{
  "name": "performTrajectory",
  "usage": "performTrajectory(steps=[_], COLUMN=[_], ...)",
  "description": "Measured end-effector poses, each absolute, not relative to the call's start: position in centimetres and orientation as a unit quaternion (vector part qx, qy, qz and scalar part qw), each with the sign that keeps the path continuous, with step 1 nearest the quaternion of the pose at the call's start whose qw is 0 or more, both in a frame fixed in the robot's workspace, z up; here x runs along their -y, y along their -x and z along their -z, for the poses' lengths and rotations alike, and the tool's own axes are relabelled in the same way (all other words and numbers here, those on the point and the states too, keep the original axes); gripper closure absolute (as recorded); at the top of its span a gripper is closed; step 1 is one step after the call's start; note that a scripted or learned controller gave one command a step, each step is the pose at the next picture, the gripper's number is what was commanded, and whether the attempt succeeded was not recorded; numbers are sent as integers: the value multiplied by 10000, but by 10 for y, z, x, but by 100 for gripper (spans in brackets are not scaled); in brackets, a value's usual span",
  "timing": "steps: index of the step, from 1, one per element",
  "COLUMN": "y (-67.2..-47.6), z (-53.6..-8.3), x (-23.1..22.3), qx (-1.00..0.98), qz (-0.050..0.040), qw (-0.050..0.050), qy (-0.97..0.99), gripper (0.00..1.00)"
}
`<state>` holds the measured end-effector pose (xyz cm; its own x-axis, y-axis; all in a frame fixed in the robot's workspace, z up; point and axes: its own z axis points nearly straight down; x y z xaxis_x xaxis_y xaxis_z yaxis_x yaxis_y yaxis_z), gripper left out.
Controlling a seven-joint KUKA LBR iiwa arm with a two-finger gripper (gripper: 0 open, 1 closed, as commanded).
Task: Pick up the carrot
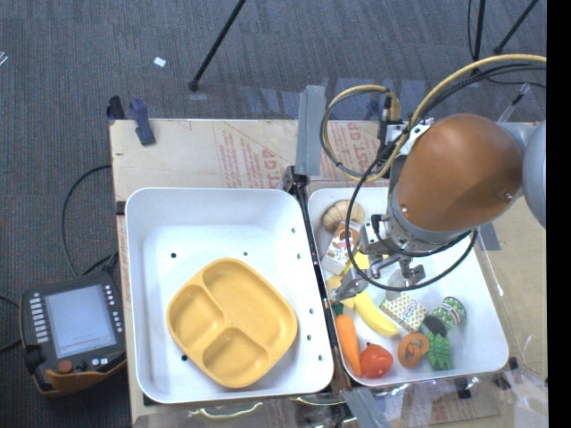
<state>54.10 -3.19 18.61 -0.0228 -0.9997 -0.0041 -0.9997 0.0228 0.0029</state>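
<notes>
Carrot pickup is not yet done, judging by how things are lying: the carrot is resting on the floor of the right bin, near its 7 o'clock corner, stem end pointing toward 12 and tip toward 6.

Going from the biggest things down: the bench is carrying two white bins. The left bin is holding a yellow divided plate, tilted across its middle. My orange band is looming over the 12 o'clock half of the right bin, with cables looping around it. My gripper is hanging below that, toward 9 o'clock of the bin, just above the banana and near the carrot's stem end, which is lying at 6 o'clock from me.

Nothing is showing between my fingers, and I cannot tell whether they are spread or pressed together; the wrist and cables are muddling them.

Smaller things are crowding the bin: a red pepper touching the carrot at its 3 o'clock side, a checked block, an orange ring-shaped piece, a green piece, and a small can.

What is left, I judge: lowering onto the carrot, closing, lifting.
</notes>
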Motion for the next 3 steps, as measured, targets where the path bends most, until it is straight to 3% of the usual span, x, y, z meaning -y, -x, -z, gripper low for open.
performTrajectory(steps=[1, 2, 3], y=[-501, -479, -479], z=[-186, -241, -239], x=[-30, -40, -39], qx=[-7133, -6878, -6885], qz=[-30, -13, -25], qw=[3, 13, 2], qy=[7008, 7259, 7252], gripper=[0, 0, 0])
